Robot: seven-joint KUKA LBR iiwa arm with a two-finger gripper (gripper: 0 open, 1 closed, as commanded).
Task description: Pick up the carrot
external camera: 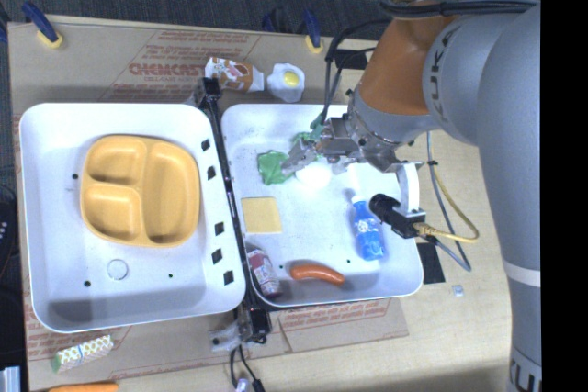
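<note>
**Reaching the carrot at the near wall of the right bin**

Nearest the camera, on the tabletop (349, 326) in front of the bins, a small patterned wrapper (81, 352) lies at the lower left. Just behind that edge, the carrot (316, 273) rests flat on the floor of the right bin (404, 285), close to the near wall and lying roughly along it. A small can (260, 271) sits just beside its left end, against the divider side. A blue bottle (367, 230) lies a little farther in, to the carrot's right, and a yellow cheese slice (262, 216) lies to its upper left.

Farther still, the gripper (308, 151) hangs over the middle of the bin next to a green leafy piece (272, 166), well apart from the carrot. Whether the jaws are parted or closed cannot be told from this angle; nothing is visibly held.

To do the step well, the arm probably needs to travel toward the near wall and turn the wrist so the jaws cross the carrot's short axis. Aiming at the carrot's middle looks safest, since it keeps clear of the can and the bin wall. Descend straight and low; a rounded carrot may roll away if pinched off-centre.

In the left bin (37, 197), a yellow divided plate (142, 188) sits apart from all this.
</note>
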